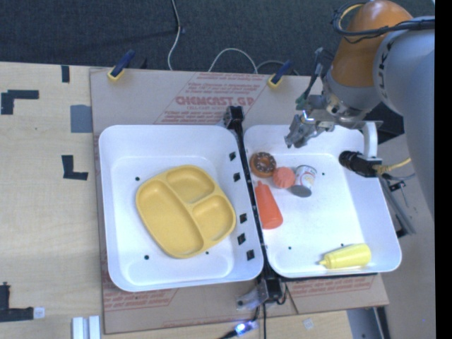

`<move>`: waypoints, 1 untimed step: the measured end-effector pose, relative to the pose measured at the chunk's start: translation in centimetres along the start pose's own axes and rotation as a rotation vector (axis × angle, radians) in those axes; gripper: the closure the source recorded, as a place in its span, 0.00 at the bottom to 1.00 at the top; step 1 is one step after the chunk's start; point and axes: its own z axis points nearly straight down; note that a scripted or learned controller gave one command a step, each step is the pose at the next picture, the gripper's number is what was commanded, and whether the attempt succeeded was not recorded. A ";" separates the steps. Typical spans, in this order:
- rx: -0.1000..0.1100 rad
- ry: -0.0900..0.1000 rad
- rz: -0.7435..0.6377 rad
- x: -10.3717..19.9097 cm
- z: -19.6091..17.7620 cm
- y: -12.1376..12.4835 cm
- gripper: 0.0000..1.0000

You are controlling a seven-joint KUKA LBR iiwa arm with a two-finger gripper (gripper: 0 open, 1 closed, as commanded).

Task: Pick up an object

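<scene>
The yellow divided plate (186,209) lies far left of the jaws, in the left bin (113,143); wide and shallow, it looks awkward to pinch. In the right bin (367,217), the doughnut (263,163) sits below-left of the gripper (298,137), touching nothing. The orange cylinder (268,206) lies lower; probably light and stiff, best pinched across its width. The pink ball (284,177) and small metal can (304,179) sit almost under the jaws; both may roll. The yellow bottle (347,256) lies well below. The jaws appear slightly parted, holding nothing.

divided plate (185,209) lies in the left bin (113,147); doughnut (263,163), ball (284,177), cup (304,177), bottle (347,256) in the right bin (367,224).
</scene>
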 end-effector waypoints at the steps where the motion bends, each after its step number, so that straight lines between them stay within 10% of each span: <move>1: 0.000 0.001 0.000 4.4 -1.2 -1.8 1.00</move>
